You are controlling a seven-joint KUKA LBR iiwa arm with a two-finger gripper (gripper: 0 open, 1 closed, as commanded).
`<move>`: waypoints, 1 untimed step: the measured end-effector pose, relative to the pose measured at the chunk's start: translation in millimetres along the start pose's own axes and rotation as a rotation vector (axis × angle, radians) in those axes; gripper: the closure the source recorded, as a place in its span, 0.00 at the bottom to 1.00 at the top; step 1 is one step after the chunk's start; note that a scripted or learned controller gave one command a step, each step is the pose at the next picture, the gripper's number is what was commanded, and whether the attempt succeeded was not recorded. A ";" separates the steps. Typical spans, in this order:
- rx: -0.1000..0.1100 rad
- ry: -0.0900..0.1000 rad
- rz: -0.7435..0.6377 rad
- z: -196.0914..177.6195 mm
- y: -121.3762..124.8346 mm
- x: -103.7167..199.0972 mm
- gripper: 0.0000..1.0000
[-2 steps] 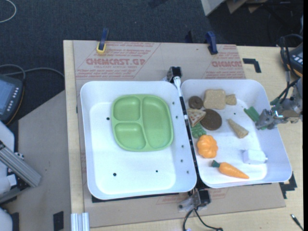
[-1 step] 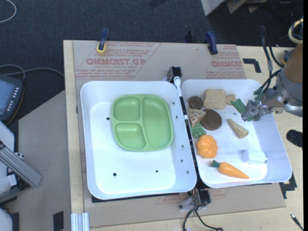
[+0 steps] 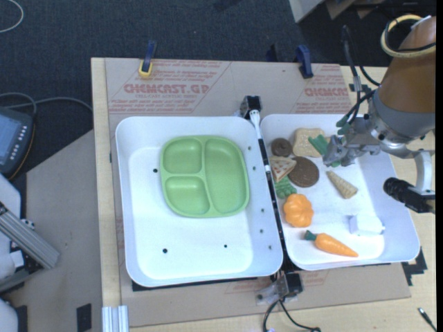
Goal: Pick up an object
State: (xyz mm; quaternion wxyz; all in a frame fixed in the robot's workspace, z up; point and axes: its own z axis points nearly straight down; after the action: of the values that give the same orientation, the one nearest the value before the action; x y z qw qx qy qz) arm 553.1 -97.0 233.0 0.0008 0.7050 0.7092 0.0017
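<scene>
White plastic bins sit abutting, toy food crowding the right bin (image 3: 398, 244), so we hang the gripper (image 3: 337, 152), its state unclear to us, at its twelve o'clock above the green piece (image 3: 318, 144).

Board, left print (image 3: 166, 88): red "CHEMCAST GP", slanted, on the brown protective sheet behind the left bin; smaller red lines above and below, too small to read.
Board, right print (image 3: 325, 89): red "CHEMCAST" again, partly cut off by the right bin and the arm; remaining letters unclear.
Board, front edge (image 3: 208, 288): faint red traces, not legible.
Screen at the left edge (image 3: 12, 139): lit, contents unreadable.
Bins, green tray and food pieces: no legible marks.
</scene>
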 end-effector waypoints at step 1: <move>-0.001 -0.001 0.000 -7.2 24.4 44.2 1.00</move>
State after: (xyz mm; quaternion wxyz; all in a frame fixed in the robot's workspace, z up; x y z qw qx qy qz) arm 577.2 -52.7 240.4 0.0013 0.7048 0.7094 0.0018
